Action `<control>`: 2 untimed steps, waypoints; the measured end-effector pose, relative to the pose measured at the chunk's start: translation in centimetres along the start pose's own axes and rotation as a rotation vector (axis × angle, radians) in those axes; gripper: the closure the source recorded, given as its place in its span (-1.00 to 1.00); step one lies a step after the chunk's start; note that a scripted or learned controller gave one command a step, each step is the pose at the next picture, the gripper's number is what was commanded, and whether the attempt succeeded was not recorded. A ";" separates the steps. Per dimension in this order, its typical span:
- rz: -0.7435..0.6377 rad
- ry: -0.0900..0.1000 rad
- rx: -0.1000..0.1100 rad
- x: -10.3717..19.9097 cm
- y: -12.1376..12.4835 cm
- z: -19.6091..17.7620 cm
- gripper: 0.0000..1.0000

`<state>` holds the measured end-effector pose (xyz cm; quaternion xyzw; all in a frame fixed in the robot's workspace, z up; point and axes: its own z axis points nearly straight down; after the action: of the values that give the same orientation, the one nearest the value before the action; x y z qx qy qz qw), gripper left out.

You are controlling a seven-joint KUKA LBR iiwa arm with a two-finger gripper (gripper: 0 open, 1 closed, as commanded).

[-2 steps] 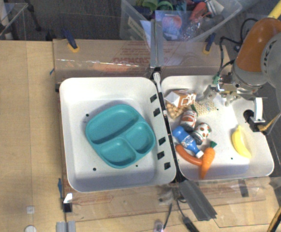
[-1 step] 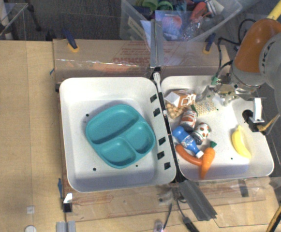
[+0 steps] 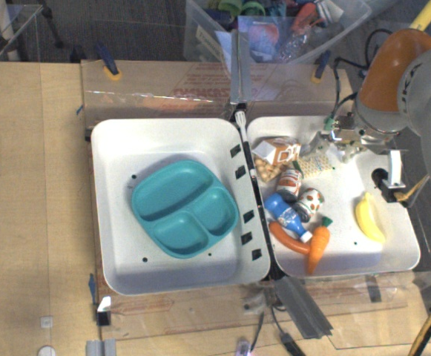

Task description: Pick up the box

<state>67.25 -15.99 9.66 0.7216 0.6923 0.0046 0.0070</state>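
1. While the gripper [image 3: 343,141] hangs over the right bin [image 3: 400,254] toward one o'clock, I cannot tell whether it is released or clenched.
2. The box [image 3: 278,154], brown and white, lies tilted at the bin's eleven o'clock corner against the divider, well apart from the gripper.
3. A can [image 3: 290,182] and a speckled packet [image 3: 315,163] crowd it at five and three o'clock; a descent there may snag them.
4. The wall beside it leaves little room, so a grasp may slip.
5. The banana [image 3: 369,218] and carrot [image 3: 317,248] seem safely distant.
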 end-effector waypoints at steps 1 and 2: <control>-0.002 0.001 -0.008 0.2 0.3 -1.2 1.00; -0.003 0.002 -0.006 0.2 0.2 -1.1 -1.00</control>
<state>67.47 -15.77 10.80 0.7207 0.6932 0.0073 0.0085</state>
